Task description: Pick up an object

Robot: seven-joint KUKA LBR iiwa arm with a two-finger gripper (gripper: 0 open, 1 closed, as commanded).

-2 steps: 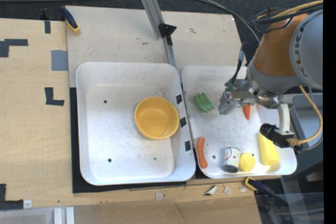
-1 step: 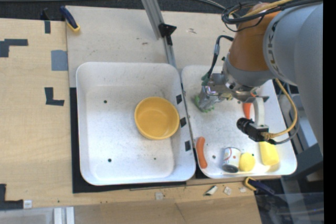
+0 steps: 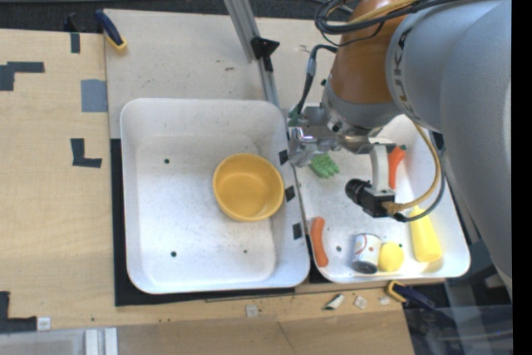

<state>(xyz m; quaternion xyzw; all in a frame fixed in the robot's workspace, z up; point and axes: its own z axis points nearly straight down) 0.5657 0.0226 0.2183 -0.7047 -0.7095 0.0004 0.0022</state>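
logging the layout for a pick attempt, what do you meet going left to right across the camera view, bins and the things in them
left bin → yellow bowl → orange carrot → green toy beside the gripper → small can → yellow ball → yellow corn-like piece, all from the carrot on lying in the right bin

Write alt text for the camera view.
A grey arm's gripper hovers over a green leafy toy in the right white bin, beside orange carrots and yellow pieces. A yellow bowl sits in the left white bin.
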